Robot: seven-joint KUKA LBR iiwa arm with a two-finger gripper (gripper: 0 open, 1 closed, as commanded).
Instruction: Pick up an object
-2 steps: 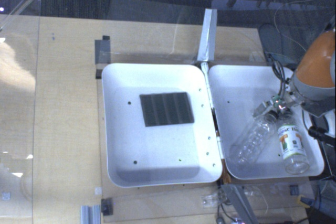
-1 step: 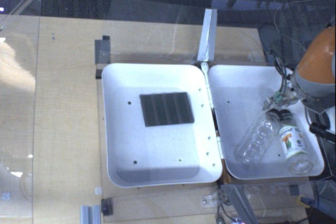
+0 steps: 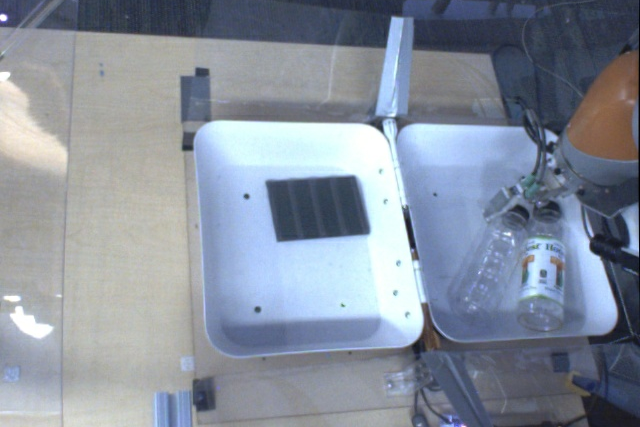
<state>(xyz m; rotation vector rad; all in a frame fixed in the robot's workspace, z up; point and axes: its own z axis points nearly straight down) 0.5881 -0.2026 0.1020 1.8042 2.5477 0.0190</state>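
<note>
The end effector (image 3: 528, 196) is hovering low in the right bin (image 3: 440, 165), reaching in from the right beneath the grey wrist and its orange band (image 3: 610, 110). It is sitting right at the neck ends of two bottles, but whether it is released or clenched cannot be told from this slant; the tip is a small tangle of dark and green parts, and nothing is plainly showing as gripped.

Just below it, a clear plastic bottle (image 3: 487, 265) is lying on its side, its cap end pointing up toward the end effector and its base pointing down toward the bin's near wall. Beside it, touching or nearly so, a second bottle with a white, green and orange label (image 3: 543, 273) is also lying down, roughly parallel, closer to the bin's right wall. Both are resting on the bin floor.

Further out, the left bin (image 3: 230, 215) is holding a dark ribbed rectangular pad (image 3: 318, 208) lying flat near its centre. Both bins are standing side by side on the light wooden bench (image 3: 110, 245).

As for progress, the approach is looking complete: the arm is down at the objects. The pick itself is apparently not yet done, since both bottles are lying flat; closing securely on one and lifting it clear is what is left.
</note>
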